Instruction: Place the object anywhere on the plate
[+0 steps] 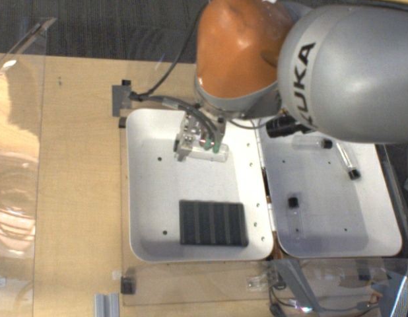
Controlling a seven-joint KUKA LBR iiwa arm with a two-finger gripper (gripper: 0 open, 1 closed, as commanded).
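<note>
A black ridged plate [212,222] lies flat in the front part of the left bin [144,177]. My gripper [199,141] hangs over the back part of that bin, well behind the plate, under the orange wrist band. A small pale piece with a green spot [216,152] shows right at the gripper's tip; I cannot make out whether it is held. A small black block [293,202] sits in the right bin [362,230], left of its middle.
A thin grey rod with a dark tip [346,161] lies in the right bin's back half. The big grey arm covers the back of the right bin. A black cable and bracket [123,100] sit behind the left bin's back-left corner.
</note>
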